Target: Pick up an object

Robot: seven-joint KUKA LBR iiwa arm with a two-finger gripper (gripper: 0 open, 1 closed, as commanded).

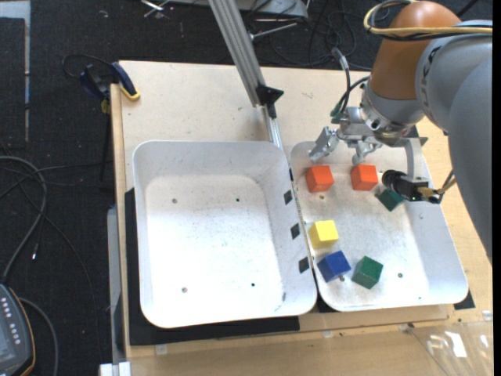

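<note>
Over the right bin (438, 280), the tool (344, 152) hangs with its two fingers spread apart and nothing between them, poised just above a gap between two orange cubes. One orange cube (318, 178) sits left of that gap, the other orange cube (364, 178) right of it. A dark green block (388, 200) lies near the bin's right side. Further forward, a yellow cube (324, 233), a blue cube (335, 265) and a green cube (367, 272) cluster together. The left bin (149, 163) sits alongside on the bench (188, 100).
</note>
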